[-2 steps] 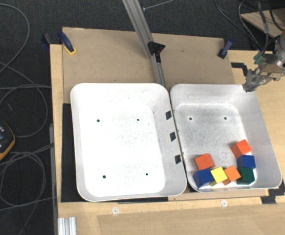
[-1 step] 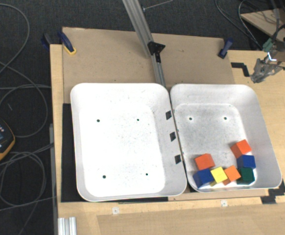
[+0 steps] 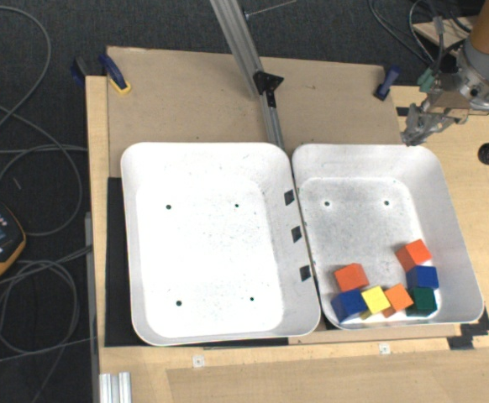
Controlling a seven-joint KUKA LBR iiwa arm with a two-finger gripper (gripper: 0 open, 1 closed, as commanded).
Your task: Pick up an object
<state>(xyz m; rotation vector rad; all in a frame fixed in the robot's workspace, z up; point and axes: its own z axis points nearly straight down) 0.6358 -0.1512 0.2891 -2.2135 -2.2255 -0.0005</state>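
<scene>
So the tool (image 3: 416, 133) hangs just past the far right corner of the right bin (image 3: 446, 191), over the bare counter (image 3: 194, 99) rather than over the bin itself. Honestly can't tell whether it's open or closed from this angle, it's small and a bit blurry up there. Nothing is visibly in it.

All the blocks sit bunched in the near right corner of the right bin, well away from the tool. There's an orange block (image 3: 350, 276) on the left of the bunch, a blue block (image 3: 349, 305) in front of it, then a yellow block (image 3: 375, 299) touching a second orange block (image 3: 399, 297). Behind those, a third orange block (image 3: 413, 253) sits tilted against the bin's right side, with another blue block (image 3: 424, 276) just in front of it and a green block (image 3: 423, 301) nearest the rim (it looks dark, so green is my best read).

The left bin (image 3: 144, 225) sits right beside the right one, and they're touching along the middle. A metal bar (image 3: 243, 49) slants down from the top and ends where the bins meet. A blue clamp (image 3: 114, 72) grips the counter's far left corner, and another blue clamp (image 3: 386, 82) sits near the tool.
</scene>
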